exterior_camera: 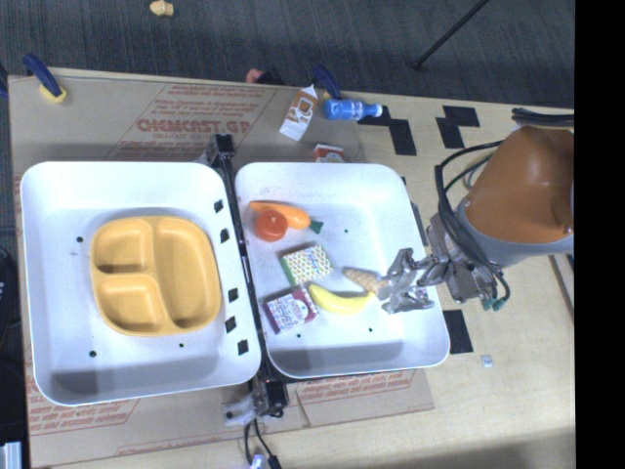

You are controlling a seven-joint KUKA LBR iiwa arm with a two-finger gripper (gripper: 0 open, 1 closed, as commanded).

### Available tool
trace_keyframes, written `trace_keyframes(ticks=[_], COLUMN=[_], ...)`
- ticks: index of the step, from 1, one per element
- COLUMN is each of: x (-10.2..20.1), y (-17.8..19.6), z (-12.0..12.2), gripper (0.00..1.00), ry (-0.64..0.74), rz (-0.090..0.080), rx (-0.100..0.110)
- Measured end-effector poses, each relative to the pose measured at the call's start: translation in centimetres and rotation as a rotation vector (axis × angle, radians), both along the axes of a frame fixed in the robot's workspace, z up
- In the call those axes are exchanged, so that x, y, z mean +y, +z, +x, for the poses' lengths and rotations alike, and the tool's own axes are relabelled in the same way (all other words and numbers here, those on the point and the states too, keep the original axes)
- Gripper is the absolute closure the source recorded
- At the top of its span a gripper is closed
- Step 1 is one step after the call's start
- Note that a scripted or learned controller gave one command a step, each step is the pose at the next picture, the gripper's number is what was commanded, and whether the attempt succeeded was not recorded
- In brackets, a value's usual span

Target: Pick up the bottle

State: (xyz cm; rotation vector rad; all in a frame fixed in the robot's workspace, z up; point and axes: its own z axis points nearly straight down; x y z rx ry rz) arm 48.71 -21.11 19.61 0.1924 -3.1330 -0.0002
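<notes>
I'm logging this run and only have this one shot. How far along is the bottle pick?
Done: nothing visible yet; the blue bottle lies on the bench beyond the right bin, outside it. In hand: the gripper sits low in that bin beside the banana, far from the bottle. Left: reaching, grasping and lifting the bottle.

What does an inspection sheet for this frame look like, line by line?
Surface: bench bears two white bins, left bin and right bin.
Job's things: blue bottle lies on the bench behind the right bin.
Clutter: yellow tray in left bin; carrot, tomato, banana, two small packets in right bin.
Grippers: gripper low over the right bin's right side, holding nothing visible.
Cables: black cables by the wrist.
Surroundings: dark floor.
</notes>
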Motion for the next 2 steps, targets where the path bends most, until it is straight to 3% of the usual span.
trace_keyframes(ticks=[1, 2], x=[0.0, 0.0], y=[2.1, 5.6], z=[-0.6, -1.0], gripper=[1.00, 1.00], ry=[-0.260, 0.144], rz=[-0.001, -0.001], rx=[-0.004, -0.005])
